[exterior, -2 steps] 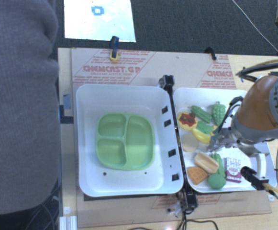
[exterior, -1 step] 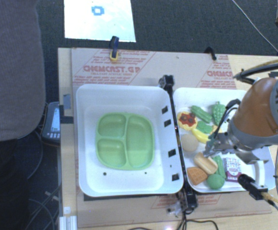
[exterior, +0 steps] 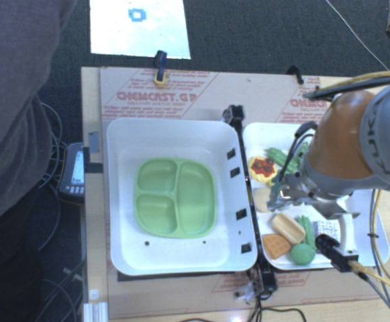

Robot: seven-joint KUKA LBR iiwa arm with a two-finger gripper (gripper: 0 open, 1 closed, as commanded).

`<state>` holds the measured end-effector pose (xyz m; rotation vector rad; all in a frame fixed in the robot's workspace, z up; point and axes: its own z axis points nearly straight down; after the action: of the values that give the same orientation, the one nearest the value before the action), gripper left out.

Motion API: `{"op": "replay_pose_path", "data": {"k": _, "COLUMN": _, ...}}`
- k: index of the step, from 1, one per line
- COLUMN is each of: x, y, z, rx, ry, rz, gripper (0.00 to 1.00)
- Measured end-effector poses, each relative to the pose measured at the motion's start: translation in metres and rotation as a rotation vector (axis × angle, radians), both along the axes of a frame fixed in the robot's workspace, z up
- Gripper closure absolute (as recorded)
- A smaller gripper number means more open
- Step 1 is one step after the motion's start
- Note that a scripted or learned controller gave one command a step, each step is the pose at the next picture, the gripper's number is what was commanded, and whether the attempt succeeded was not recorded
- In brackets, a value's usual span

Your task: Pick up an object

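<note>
Over the right bin [exterior: 380,228], the gripper [exterior: 280,198] hangs near a tan bread roll [exterior: 288,227], a green ball [exterior: 302,253] and a red-and-yellow toy [exterior: 262,169].

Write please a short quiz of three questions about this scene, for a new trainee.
1. True or false: the green tray with compartments lies in the left bin.
2. Which item lies nearest the right bin's front edge? A) the green ball B) the pizza slice C) the bread roll
3. Fill in: the arm hangs over the ____ bin.

Key: 1 true; 2 A; 3 right.
</note>
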<state>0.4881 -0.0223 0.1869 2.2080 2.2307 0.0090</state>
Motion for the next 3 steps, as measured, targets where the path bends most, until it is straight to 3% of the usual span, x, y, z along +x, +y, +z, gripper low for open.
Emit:
{"op": "replay_pose_path", "data": {"k": 1, "x": 0.0, "y": 0.081, "z": 0.06, "rx": 0.003, "ry": -0.001, "rz": 0.004, "gripper": 1.0}}
{"op": "replay_pose_path", "data": {"k": 2, "x": -0.002, "y": 0.054, "z": 0.011, "rx": -0.003, "ry": 0.009, "rz": -0.012, "gripper": 1.0}}
{"op": "replay_pose_path", "data": {"k": 3, "x": 0.0, "y": 0.12, "z": 0.06, "rx": 0.002, "ry": 0.001, "rz": 0.001, "gripper": 1.0}}
